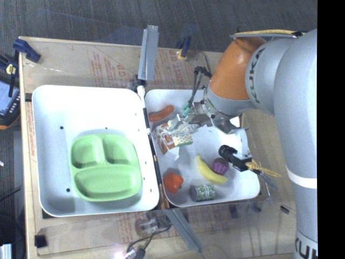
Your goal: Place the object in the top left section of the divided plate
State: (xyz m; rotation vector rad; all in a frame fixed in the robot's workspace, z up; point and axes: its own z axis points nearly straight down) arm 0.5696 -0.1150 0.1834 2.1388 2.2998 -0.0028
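Over right bin (245, 190), bent arm (253, 74)

Two shallow white bins sit side by side on the wooden bench (81, 63). Left bin (48, 107) holds the green divided plastic plate (106, 167), lower centre of that bin. Right bin (245, 188) holds the rest: orange-red sausage (161, 113) at upper left, crumpled printed snack packet (173, 135) just below it, red tomato-like ball (173, 182) lower left, patterned green can (204, 192) right of it at the bottom edge, yellow banana (210, 171) above the can, purple round fruit (220, 167) touching the banana's right side. Grey arm (280, 90) overhangs the bin's upper right.
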